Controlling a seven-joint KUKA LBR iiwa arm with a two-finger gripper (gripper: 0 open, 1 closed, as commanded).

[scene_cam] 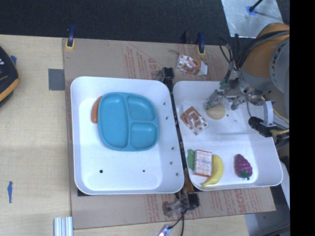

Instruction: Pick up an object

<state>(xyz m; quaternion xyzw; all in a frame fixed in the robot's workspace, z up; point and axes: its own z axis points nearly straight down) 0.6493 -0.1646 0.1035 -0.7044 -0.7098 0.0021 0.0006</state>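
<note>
My gripper (224, 102) hangs low over the back of the right bin (266, 146), open, its two grey fingers spread apart with nothing between them. A beige round object (215, 112) lies just in front of the left finger (212, 101); whether they touch I cannot tell. A brown snack packet (193, 120) lies to its left near the bin's wall. Along the bin's front edge lie a red-and-white box (203, 162), a banana (216, 172), a green item (190, 159) and a purple bunch of grapes (242, 166).
The left bin (123, 173) holds a blue divided plate (129, 121) with an orange object (93, 111) peeking out at its left side. Another snack packet (191, 65) lies on the cardboard behind the bins. A yellow-black device (7, 80) sits at the far left.
</note>
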